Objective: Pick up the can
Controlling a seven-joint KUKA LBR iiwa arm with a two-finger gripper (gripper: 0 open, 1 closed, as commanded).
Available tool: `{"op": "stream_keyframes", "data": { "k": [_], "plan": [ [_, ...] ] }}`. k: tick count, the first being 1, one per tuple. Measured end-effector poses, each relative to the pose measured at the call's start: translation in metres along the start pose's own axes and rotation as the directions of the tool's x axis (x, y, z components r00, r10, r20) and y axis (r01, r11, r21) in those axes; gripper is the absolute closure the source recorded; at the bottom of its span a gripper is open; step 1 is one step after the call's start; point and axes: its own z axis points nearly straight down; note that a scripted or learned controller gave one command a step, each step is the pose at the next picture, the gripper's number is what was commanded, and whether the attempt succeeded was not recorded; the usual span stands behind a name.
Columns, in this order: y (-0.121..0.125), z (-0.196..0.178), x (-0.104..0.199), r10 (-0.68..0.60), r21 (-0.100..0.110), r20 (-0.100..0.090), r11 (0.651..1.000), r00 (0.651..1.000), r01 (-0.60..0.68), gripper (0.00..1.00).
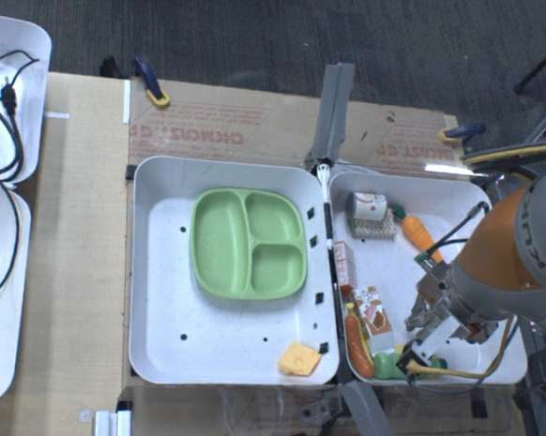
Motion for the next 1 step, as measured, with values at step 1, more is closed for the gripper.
{"op": "stream_keyframes", "data": {
  "k": [1],
  "plan": [
    [0.0, 0.0, -0.0001, 0.0, 0.0, 0.0, 1.0, 1.0, 0.0, 0.0]
  ]
}}
